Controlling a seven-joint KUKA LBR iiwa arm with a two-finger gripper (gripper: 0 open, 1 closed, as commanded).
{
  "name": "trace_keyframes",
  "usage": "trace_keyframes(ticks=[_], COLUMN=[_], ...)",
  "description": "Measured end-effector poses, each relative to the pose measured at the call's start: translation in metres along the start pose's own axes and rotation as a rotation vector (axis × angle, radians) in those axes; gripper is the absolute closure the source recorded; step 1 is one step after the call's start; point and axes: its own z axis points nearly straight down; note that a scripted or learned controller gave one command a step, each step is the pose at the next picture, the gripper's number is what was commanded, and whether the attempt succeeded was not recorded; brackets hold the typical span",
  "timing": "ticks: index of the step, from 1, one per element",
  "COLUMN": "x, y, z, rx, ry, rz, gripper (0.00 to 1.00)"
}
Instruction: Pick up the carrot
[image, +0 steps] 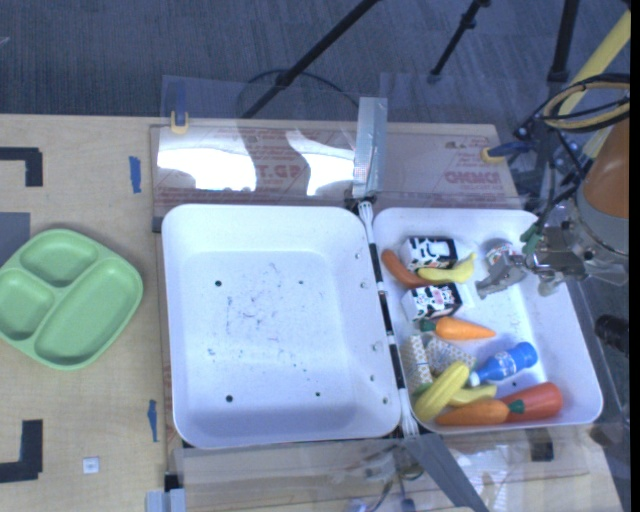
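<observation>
Above the carrot (464, 328), gripper (497, 272) hovered; fingers' state could not be told. Step: approach. Next: descend onto it.

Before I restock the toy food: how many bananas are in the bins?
2, both in the right bin: one banana near the back by the cow-print cartons, another banana near the front. More may be hidden underneath.

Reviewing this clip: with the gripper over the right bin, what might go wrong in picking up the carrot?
1. The gripper hovers above and to the right of the carrot, so a straight descent would likely miss it.
2. The carrot lies right beside a black-and-white carton; a grasp could catch that instead.
3. Other orange items near the bin's front edge could be mistaken for it.
</observation>
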Motion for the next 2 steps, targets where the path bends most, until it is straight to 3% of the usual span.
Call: trace_keyframes(ticks=[1,2], x=[0.019,-0.002], y=[0.011,0.019], z=[0.105,0.145], rx=[0.002,0.002], ry=[0.0,0.001], rz=[0.105,-0.364], gripper=[0.0,0.0])
